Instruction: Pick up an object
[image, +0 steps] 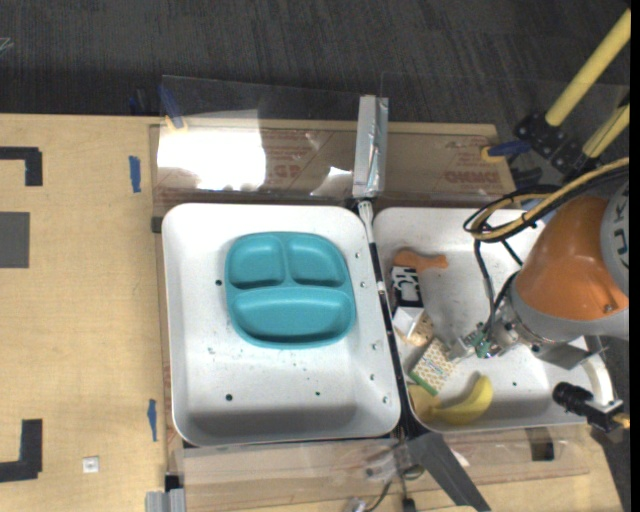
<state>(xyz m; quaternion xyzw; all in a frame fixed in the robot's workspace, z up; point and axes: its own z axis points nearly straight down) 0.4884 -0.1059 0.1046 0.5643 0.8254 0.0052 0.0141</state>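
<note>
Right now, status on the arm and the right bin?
Gripper low in the right white bin, over the small flat packets. Yellow banana lies loose at the front wall. Teal divided plastic tray sits in the left bin.

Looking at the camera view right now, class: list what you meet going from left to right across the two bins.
Teal divided plate → orange carrot-like toy → banana → arm's orange band.
</note>
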